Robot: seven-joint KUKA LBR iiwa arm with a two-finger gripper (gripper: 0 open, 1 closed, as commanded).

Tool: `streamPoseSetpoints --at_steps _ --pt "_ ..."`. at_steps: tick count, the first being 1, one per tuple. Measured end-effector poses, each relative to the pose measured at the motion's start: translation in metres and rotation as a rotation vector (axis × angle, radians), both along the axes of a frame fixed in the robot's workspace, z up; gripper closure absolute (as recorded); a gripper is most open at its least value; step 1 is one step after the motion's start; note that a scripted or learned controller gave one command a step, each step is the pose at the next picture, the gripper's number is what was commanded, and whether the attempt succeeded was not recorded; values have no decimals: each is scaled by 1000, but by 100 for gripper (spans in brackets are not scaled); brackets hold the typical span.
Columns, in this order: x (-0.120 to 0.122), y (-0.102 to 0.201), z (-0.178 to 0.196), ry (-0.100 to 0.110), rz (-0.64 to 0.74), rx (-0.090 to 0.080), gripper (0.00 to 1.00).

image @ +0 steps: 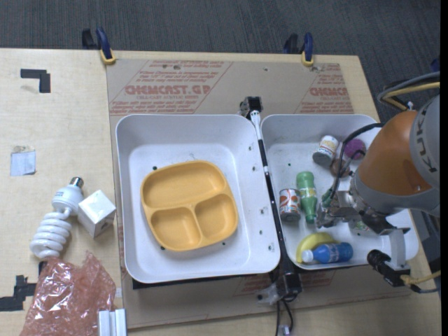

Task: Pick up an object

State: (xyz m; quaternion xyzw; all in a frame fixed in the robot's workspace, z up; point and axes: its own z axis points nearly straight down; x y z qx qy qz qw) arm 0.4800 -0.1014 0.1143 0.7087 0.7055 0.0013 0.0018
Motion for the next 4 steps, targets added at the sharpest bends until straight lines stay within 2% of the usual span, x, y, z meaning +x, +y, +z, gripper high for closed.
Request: streamPoseSetpoints --at_steps 1,2,3,4 --pt "0 0 0 0 0 0 0" --pt "-3 8 -22 5 3 1 0" --pt "-1 8 -12 3 2 1 100" --pt "-2 8 -12 3 2 1 0"
